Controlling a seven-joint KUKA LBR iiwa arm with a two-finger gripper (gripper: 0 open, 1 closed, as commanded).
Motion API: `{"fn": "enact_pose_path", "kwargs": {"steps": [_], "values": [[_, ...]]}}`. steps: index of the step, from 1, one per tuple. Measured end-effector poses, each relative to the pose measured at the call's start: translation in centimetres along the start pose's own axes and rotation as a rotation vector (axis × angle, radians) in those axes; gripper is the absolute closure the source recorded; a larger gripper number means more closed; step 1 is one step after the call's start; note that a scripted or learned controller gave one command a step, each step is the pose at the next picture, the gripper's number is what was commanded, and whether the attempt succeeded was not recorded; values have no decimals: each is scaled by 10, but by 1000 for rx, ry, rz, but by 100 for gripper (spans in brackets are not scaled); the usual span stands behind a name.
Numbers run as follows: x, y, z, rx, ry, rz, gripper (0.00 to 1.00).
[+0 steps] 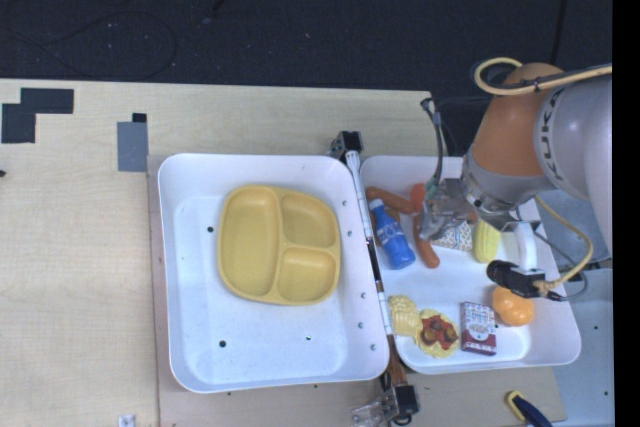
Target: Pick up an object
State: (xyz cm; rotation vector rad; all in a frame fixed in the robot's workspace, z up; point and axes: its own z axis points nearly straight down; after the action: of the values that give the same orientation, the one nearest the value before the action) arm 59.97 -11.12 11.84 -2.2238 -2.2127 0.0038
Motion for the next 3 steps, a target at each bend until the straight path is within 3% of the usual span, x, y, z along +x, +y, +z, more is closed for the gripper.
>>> {"fn": "enact_pose_path", "kwargs": {"steps": [1, 2, 3], "values": [[0, 0, 0, 1, 0, 0, 0], [-1, -1, -9, 3, 1, 4, 100], [-1, -1, -9, 3, 1, 5, 0]]}}
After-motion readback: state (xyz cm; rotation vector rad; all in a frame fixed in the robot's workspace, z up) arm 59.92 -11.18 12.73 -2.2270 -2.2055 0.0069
